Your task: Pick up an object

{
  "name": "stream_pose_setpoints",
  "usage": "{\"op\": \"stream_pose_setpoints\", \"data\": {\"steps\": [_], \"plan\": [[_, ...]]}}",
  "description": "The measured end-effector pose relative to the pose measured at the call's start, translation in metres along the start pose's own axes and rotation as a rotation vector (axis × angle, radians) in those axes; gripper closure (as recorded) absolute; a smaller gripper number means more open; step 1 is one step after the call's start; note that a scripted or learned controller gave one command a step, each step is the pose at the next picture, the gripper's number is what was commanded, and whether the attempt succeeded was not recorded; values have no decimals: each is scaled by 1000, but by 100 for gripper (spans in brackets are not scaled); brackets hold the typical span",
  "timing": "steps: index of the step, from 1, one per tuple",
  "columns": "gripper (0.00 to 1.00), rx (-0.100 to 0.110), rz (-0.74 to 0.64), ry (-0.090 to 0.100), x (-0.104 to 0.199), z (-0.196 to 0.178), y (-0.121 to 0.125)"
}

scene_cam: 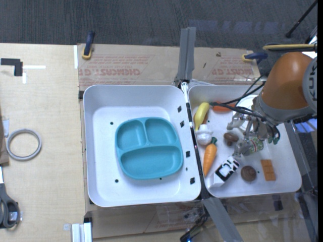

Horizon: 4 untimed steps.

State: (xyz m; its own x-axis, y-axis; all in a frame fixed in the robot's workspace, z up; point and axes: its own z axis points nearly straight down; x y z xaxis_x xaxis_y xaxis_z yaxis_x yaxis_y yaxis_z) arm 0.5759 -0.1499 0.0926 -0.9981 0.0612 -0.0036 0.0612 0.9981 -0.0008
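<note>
In the right bin (282,185), a small brown object (230,138) lies just left of the gripper (248,144), a black-and-white block (226,169) nearer. I cannot tell whether the gripper holds anything; the arm (287,84) reaches in from the right.

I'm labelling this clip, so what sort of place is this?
Probably a robotics lab bench set up for picking trials: a robot arm over two white bins, toy food like a carrot, and a roll of tape.
</note>
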Motion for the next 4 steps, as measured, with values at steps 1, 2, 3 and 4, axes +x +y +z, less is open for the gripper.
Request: {"op": "stream_pose_setpoints", "data": {"steps": [1,2,3,4], "plan": [[0,-1,41,0,-18,0,60],[0,0,101,1,57,0,-2],[0,-1,48,-1,-33,0,-44],[0,-1,60,1,45,0,-75]]}}
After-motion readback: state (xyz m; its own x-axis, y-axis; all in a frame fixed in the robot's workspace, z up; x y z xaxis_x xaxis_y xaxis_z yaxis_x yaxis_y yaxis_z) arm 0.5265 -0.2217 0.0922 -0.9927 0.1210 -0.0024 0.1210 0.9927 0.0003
